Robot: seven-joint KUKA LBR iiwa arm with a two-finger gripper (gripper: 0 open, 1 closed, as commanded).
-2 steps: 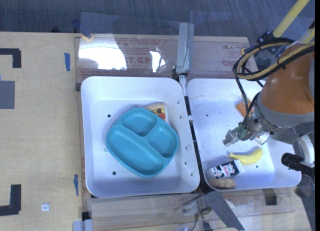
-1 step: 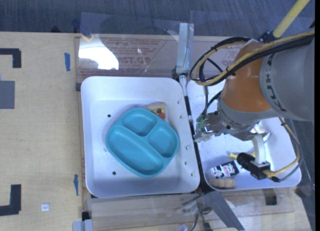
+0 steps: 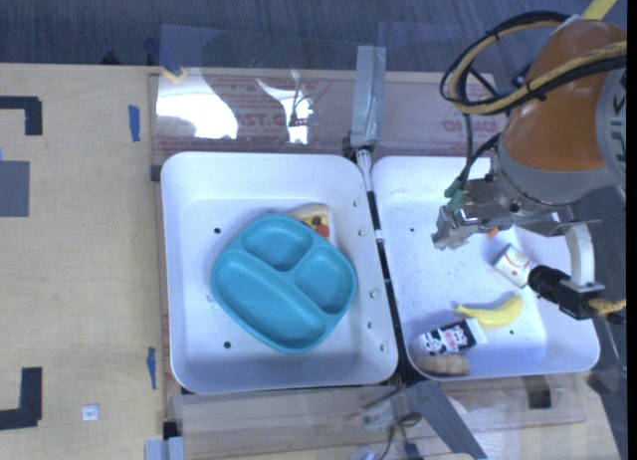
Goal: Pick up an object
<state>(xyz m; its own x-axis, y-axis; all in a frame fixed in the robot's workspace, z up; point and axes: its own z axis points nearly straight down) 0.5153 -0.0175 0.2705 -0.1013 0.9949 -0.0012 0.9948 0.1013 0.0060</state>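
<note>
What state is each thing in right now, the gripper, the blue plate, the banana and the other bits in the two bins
gripper: hovering over the right bin, nothing seen between its fingers
blue divided plate: lying flat, face up, in the left bin
yellow item: partly hidden under the plate's far edge
banana: lying in the right bin
white cup: tipped on its side
black-and-white pack: lying near the front wall
</note>
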